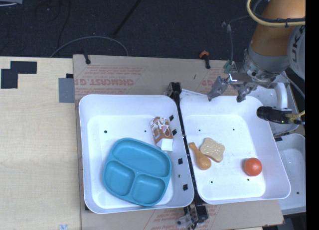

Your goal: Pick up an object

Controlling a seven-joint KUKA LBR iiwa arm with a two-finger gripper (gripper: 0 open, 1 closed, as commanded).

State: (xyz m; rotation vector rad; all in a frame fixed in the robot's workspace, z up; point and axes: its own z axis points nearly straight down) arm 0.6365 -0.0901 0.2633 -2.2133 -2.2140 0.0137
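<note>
Across the bench [35, 139], pale wood on the left with a cardboard sheet under the work area, two shallow white bins sit side by side, touching along a black clamp strip. At upper right the grey arm [276, 22] with its orange band reaches in, and its hand [230, 90] hangs over the far rim of the right bin [234, 194], fingers spread apart with nothing between them. Inside the left bin [94, 124], a blue divided plate [137, 172] fills most of the floor, lying flat toward the near side. Just beyond the plate's far right corner, a small brown-and-white packet [161, 129] rests close against the wall shared with the other bin, with a little white block touching its near end. On the right bin's floor, a tan slice of toast [213, 149] lies near the middle, overlapping an orange-brown drumstick-shaped piece [200, 158] on its left. Well apart from them, toward the bin's right side, sits a small red tomato [253, 167].
</note>
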